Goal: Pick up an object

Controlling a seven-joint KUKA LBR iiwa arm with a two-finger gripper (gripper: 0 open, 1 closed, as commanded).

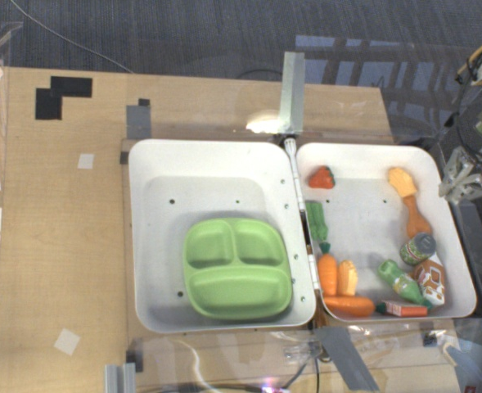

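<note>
Orange carrot (pixel 349 305) by right bin's (pixel 371 155) front wall: light, stiff, slick plastic probably; grab mid-body. Gripper (pixel 463 180) off bin's right rim, state unclear.

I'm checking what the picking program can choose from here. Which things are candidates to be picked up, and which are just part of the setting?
Candidates, all in the right bin:
strawberry, green vegetable, carrot, corn, long orange piece, wooden brush, small can, green bottle, small box.

Setting:
left bin, green divided plate, gripper past the right bin's edge.
</note>
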